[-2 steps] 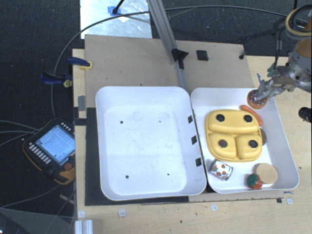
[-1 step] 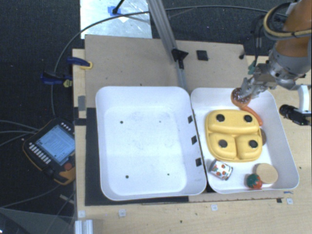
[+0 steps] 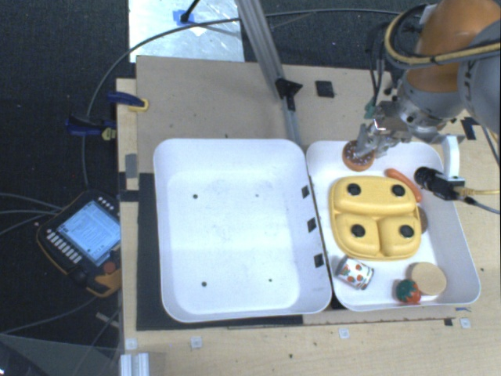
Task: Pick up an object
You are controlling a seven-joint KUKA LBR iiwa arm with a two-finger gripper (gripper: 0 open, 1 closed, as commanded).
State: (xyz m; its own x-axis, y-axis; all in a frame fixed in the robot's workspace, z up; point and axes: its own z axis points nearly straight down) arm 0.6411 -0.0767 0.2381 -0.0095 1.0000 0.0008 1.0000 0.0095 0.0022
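My gripper (image 3: 366, 144) reaches down into the far left corner of the right bin (image 3: 463, 245), right over a small brown round object (image 3: 358, 160). The gripper's tip touches or hides the top of that object. Close in front lies a large yellow moulded piece (image 3: 376, 216) with three dark holes. An orange carrot-like item (image 3: 403, 182) rests by its far right edge. Along the near side of the bin lie a small white cup with coloured dots (image 3: 354, 272), a green and red toy (image 3: 406, 291) and a tan disc (image 3: 427, 278).
The left bin (image 3: 231, 225) stands beside the right one, joined by black clips (image 3: 310, 224). A black cable plug (image 3: 435, 182) hangs over the right bin's far right side. A handheld pendant (image 3: 84, 237) lies left of the bench, and a metal pole (image 3: 262, 41) slants over the back.
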